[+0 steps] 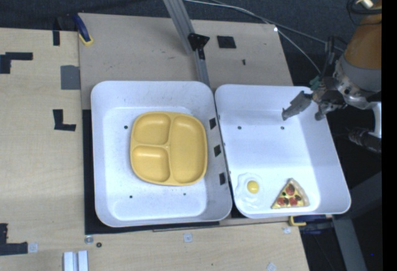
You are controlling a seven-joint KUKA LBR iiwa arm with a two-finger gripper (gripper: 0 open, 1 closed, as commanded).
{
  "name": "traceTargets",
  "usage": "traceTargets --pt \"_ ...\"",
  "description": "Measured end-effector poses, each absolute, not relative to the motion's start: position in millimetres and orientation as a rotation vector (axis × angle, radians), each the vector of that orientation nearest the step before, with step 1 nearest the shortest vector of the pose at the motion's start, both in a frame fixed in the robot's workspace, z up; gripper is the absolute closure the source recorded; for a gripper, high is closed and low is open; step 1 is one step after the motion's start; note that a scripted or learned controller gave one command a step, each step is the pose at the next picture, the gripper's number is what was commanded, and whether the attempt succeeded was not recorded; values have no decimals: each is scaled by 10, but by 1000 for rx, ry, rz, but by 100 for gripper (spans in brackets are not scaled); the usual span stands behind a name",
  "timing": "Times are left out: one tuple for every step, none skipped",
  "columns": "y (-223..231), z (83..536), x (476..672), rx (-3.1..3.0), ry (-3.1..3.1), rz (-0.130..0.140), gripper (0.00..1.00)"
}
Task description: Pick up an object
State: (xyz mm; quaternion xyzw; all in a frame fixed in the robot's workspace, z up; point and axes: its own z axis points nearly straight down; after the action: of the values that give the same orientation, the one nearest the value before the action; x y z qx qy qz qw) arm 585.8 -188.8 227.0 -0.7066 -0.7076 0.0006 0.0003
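Farthest to the left of the end effector, the yellow divided plate (169,147) lay in the middle of the left bin (105,139), well apart from the end effector and lower in the view. It had three compartments, two small ones on its left and one long one on its right, and its longer side ran roughly up and down the view.

Nearer, in the right bin (273,139), two small toys sat by the near wall, below and a little left of the end effector. The fried egg (251,188) lay to the left and the pizza slice (291,195) just beside it on the right, its point aimed up toward the end effector and its crust toward the bin's near rim. Neither touched the other.

The end effector (308,103) hung over the far right corner of the right bin, with dark fingers splayed at a moderate width and nothing between them. One finger (295,106) pointed down and left into the bin.

As a judgement, the pizza slice was the closest candidate, almost straight below the end effector in the view, so the coming move would be a reach toward the near wall and then a descent.

No brand, label or legible writing could be made out on the table (37,139) or on any object.
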Motion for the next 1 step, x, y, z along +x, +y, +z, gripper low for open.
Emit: traceTargets --pt "-1979 1692 5858 -2219 -2220 6 0"
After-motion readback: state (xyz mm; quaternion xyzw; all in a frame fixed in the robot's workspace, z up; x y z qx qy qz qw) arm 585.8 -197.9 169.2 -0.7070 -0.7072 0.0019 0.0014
